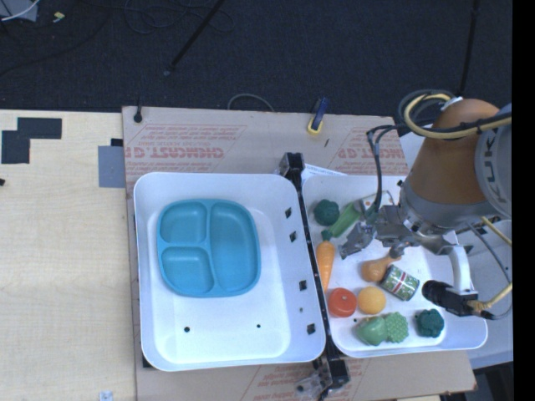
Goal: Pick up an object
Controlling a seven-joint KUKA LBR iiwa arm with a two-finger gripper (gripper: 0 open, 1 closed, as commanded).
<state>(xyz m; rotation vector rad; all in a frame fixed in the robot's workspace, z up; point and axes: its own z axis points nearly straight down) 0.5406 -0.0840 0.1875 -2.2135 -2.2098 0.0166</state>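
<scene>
The right bin [468, 337] holds several toy foods. An orange carrot [324, 264] lies along its left wall, with a red tomato [341, 302] and an orange fruit [371, 300] below it. A dark green vegetable [326, 211] and a lighter green one [343, 220] sit at the bin's upper left. A yellow-orange pear shape [377, 268] and a small labelled can [399, 283] lie in the middle. My gripper [361, 237] hangs low over the bin's middle, just right of the carrot's top and above the pear shape. Nothing shows gripped in it.
The left bin [167, 332] holds a blue divided plate [207, 247]. A light green lumpy toy [383, 330] and a dark green broccoli [430, 322] lie at the right bin's front edge. A black part with cables [443, 295] hangs off the arm at the right.
</scene>
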